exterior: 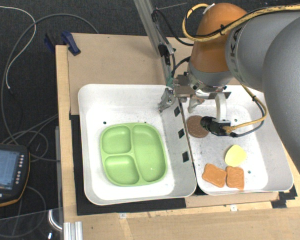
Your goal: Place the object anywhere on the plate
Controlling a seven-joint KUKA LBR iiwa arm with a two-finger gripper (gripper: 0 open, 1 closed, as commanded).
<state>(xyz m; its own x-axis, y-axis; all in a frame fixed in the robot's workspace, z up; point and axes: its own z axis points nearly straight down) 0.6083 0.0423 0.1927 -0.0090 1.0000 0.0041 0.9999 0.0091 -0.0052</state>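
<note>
A light green plate [134, 154] with three compartments lies in the left bin [90, 109], with nothing on it. In the right bin [270, 154] lie a round brown disc [196, 128], a pale yellow piece [235, 156] and two orange squares [214, 175] [235, 177]. My gripper [192, 98] hangs below the orange wrist at the back of the bins, over the divide between them and just behind the brown disc. I see nothing held in it.
A black cable plug [215, 125] hangs beside the brown disc. A slanted metal rod [152, 29] rises behind the bins. A blue clamp [70, 43] sits at the bench's far left corner. A teach pendant [7, 171] lies left of the bench.
</note>
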